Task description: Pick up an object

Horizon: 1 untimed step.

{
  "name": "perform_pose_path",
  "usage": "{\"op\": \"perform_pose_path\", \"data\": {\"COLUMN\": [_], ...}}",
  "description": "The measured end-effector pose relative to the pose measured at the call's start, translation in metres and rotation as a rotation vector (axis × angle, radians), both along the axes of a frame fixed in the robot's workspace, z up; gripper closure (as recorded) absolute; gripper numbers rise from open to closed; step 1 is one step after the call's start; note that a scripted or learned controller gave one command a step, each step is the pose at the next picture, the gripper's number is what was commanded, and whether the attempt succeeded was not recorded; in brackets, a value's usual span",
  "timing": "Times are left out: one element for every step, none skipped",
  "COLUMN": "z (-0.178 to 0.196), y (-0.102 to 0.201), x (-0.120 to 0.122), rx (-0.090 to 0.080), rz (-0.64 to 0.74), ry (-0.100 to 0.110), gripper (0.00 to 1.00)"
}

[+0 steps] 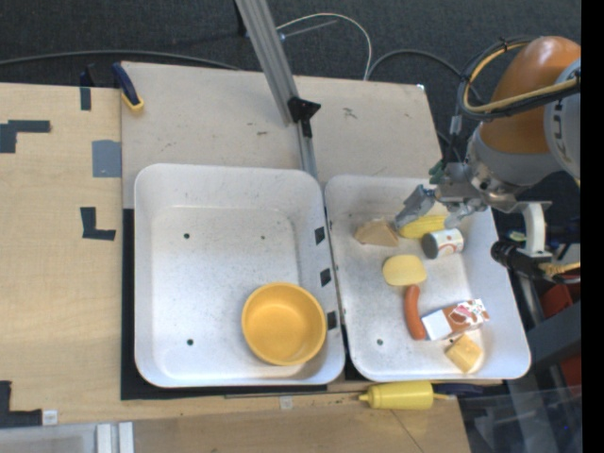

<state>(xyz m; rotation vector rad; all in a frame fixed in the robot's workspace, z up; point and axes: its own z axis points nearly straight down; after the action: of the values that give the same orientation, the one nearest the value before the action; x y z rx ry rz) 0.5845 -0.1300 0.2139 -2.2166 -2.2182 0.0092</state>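
Target object: a yellow banana-like toy (425, 225) lies in the right bin (363, 347), near its far edge, directly under the tool (422, 206).
Counter: carries two white bins side by side; a yellow mustard bottle (401, 395) lies just outside the right bin's near rim.
Left bin (156, 272): holds a yellow bowl (282, 323) in its near right corner.
Tool: whether it is open or closed, I cannot tell.
Neighbours: a small white can (443, 243) touches the banana; a tan wedge (377, 233) lies beside it.
Handling: probably light, stiff plastic, smooth and apt to slip; best pinched across its narrow middle.
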Motion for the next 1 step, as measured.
{"op": "perform_pose_path", "data": {"z": [-0.0441], "y": [-0.0020], "x": [-0.0002], "rx": [-0.001], "rz": [0.001], "ry": [-0.002], "gripper": [0.00]}}
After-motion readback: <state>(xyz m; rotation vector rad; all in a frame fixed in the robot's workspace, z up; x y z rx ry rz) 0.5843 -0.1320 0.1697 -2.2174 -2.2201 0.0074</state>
